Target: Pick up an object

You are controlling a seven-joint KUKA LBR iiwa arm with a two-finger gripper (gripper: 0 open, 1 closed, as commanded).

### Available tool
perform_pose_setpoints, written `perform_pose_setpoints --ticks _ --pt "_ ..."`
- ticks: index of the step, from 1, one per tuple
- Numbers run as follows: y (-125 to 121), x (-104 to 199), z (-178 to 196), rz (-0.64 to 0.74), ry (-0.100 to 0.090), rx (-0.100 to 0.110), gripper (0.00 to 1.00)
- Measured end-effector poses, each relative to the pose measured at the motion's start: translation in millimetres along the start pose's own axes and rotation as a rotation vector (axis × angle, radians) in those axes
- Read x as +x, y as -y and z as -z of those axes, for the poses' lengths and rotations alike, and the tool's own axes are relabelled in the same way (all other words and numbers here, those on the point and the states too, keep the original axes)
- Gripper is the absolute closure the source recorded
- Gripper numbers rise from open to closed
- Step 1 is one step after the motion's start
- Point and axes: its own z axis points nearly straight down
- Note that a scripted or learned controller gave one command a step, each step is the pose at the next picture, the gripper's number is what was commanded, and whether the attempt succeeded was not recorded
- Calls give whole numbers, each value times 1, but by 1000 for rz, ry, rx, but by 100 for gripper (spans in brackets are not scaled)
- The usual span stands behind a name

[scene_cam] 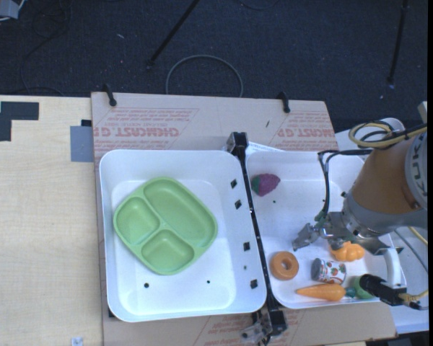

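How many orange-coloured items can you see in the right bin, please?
3: a doughnut near the divider, a carrot along the front edge, and an orange piece beside the gripper. The arm may hide others.

Purple beet-like toy (265, 184) near the right bin's far left corner, orange donut (283, 265) lying flat, small printed can (327, 270) on its side, carrot (322, 292) along near wall, orange toy (347, 252).
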Motion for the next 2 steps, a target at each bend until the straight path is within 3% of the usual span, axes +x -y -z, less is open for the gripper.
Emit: perform_pose_setpoints --ticks 1,2 --pt "-1 0 -27 -1 2 -6 0" --pt "-2 -1 -18 -6 0 -6 100"
